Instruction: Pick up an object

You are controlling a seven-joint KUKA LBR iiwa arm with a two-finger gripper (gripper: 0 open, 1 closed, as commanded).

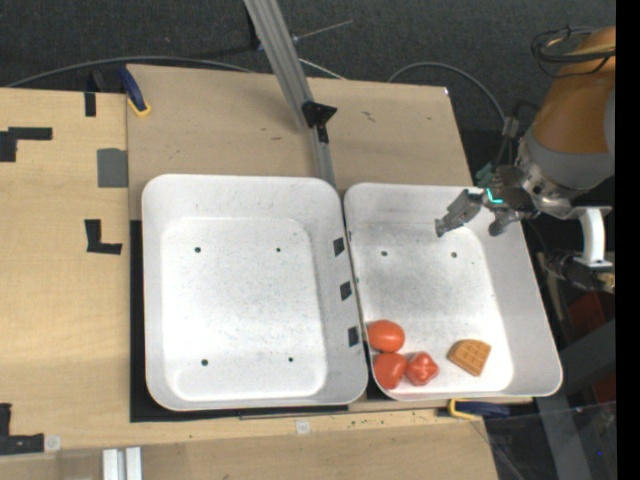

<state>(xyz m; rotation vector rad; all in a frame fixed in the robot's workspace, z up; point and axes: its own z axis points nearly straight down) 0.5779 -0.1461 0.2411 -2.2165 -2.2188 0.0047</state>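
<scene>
The gripper (470, 218) hung spread and holding nothing over the right bin's (520, 268) far edge. Three red pieces (398, 356) and a waffle (469, 356) lay along its near edge, probably awaiting the pick

I see the table (230, 118), pale wood, with black tape marks (28, 140) and a grey patch (112, 167) toward its left side. A blue and yellow clamp (134, 90) grips its far edge. A grey metal bar (285, 53) slants down to a black bracket (318, 114). Thin cables (440, 68) loop over the dark floor (420, 18) beyond, perhaps carpet.
</scene>
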